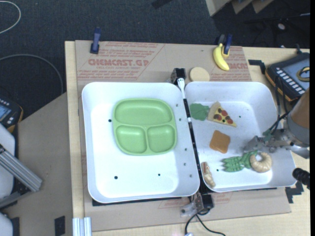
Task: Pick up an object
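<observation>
The right bin [246, 95] holds a pizza slice [221, 115], a green leafy piece [199, 111], an orange-brown square [219, 141], a green spiky toy [234, 163], a beige donut [260, 162] and a small sausage-like piece [207, 174] by the front left rim. My gripper [259, 144] reaches in from the right and hangs low over the bin's right side, just above the donut and the green toy. Nothing is visibly held in it.
In the left bin [98, 132] lies a green divided plate [145, 126]. On the bench behind the bins are a yellow banana [221, 58], a round beige disc [199, 74] and a blue clamp [95, 41]. A black device [290, 75] sits at the far right.
</observation>
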